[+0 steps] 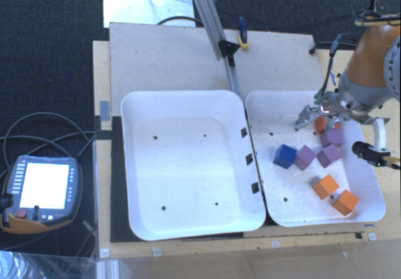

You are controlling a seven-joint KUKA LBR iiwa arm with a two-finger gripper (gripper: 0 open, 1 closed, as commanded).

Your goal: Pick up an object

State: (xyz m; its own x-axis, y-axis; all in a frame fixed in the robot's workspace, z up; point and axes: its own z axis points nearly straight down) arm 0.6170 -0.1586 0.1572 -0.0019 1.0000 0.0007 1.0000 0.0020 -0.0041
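Observation:
The right bin [276, 209] holds several small blocks. A blue one [284, 156] lies toward the middle, with a purple one [305, 157] and another purple one [328, 155] to its right. A third purple block [332, 136] sits just behind them. Two orange blocks [325, 186] [345, 202] lie near the front right corner. A small red-orange block [320, 125] shows partly under my gripper [317, 118], which hangs low over the bin's back right area, directly above that block and next to the third purple one.
The left bin [135, 146] stands beside the right one, their rims touching at the middle. A slanted metal pole [207, 8] rises behind the bins. A teach pendant [41, 193] with cables lies off the bench at the left.

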